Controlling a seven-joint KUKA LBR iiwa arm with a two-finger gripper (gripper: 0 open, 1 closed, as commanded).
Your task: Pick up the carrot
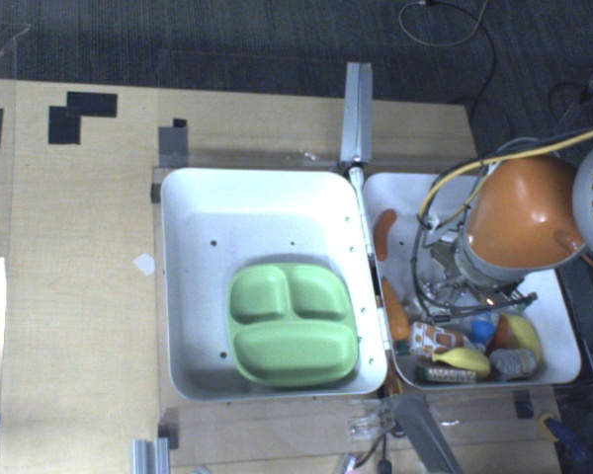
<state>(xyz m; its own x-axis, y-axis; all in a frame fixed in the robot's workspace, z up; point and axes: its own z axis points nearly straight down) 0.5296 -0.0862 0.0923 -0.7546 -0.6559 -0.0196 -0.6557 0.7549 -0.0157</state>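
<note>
The carrot [395, 314], a slim orange piece, lies lengthwise against the left wall of the right bin [569, 363]. My gripper [465, 302] hangs low over the middle of that bin, under the arm's orange band [522, 215], a little to the right of the carrot. Cables and the wrist body hide most of the gripper. I see nothing held in it.
A reddish-orange sausage-like piece [384, 230] lies further back along the same wall. A banana [460, 360], a small printed box [433, 339], a blue piece [484, 329], a yellow fruit [523, 334] and a grey piece [514, 364] crowd the bin's front. The left bin [193, 215] holds a green divided plate [292, 322].
</note>
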